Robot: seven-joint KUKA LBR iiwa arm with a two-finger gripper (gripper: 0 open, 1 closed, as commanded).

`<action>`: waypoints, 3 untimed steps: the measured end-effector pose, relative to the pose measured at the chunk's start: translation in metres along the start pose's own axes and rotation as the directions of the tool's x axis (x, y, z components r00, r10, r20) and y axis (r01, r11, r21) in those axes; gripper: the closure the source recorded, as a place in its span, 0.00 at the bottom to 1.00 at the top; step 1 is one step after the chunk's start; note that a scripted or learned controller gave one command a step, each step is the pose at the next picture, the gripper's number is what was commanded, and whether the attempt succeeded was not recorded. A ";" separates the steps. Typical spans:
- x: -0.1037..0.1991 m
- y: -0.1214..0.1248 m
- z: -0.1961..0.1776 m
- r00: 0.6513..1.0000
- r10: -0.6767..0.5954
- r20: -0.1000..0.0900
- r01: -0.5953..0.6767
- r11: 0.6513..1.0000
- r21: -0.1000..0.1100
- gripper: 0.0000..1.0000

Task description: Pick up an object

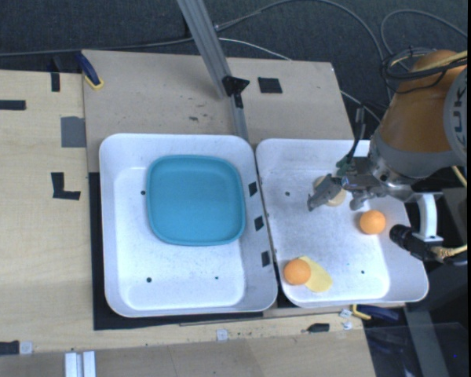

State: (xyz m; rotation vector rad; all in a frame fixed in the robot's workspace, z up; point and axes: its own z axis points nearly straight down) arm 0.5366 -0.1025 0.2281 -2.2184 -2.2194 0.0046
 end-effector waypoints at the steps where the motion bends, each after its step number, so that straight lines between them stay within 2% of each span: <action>1: 0.009 0.005 0.052 1.000 -0.001 0.000 0.001 1.000 0.001 0.00; 2: 0.011 -0.002 0.113 1.000 0.000 0.000 0.000 1.000 0.002 0.00; 3: 0.011 -0.001 0.100 1.000 0.000 0.000 0.000 1.000 -0.004 1.00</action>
